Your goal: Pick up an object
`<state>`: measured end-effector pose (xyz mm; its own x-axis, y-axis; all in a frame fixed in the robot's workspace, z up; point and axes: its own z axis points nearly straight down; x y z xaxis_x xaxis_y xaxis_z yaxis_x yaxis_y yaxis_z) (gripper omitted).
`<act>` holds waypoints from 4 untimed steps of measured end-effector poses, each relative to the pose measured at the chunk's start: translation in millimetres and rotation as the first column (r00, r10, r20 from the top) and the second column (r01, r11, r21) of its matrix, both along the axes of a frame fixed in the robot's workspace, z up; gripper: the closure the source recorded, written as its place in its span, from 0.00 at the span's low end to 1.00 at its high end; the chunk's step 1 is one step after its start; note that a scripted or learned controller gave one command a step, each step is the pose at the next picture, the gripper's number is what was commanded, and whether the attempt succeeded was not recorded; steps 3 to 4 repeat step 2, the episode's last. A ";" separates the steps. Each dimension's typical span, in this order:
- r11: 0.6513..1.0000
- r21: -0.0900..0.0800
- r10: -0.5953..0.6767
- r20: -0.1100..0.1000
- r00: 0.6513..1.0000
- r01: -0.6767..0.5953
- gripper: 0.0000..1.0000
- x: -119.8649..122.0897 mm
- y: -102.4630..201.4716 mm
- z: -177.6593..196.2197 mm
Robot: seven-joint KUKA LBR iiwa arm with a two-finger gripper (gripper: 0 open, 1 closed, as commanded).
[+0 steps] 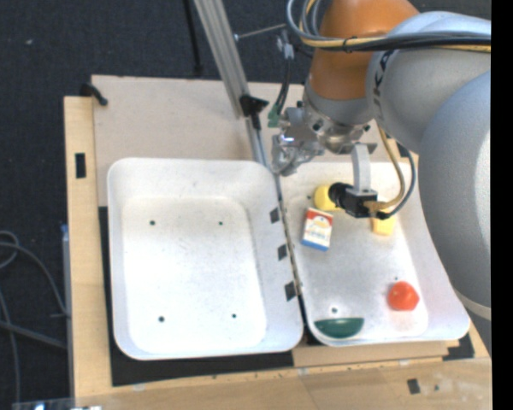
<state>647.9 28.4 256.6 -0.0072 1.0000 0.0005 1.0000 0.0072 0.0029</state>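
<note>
Grey metal two-finger gripper [286, 156] hangs over the far edge of the right white bin [436, 263]; we cannot tell its state. We see a small red-and-white carton [317, 228], round yellow object [324, 197] and orange ball [402, 296] lying in that bin.

Left bin [188, 263] lies open; small box [318, 228] and orange ball [402, 296] crowd the right.

The grey arm [445, 118] reaches in from the right, its orange band [359, 37] high in view. The gripper [289, 154] hangs below the wrist, pointing down.
</note>
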 end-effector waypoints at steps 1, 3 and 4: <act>1.000 -0.001 -0.001 0.000 1.000 0.001 1.00 23.8 45.1 -5.0; 1.000 -0.004 -0.003 -0.002 1.000 0.003 0.00 23.1 41.8 -4.6; 1.000 -0.004 -0.003 -0.002 1.000 0.003 0.00 23.1 41.8 -4.6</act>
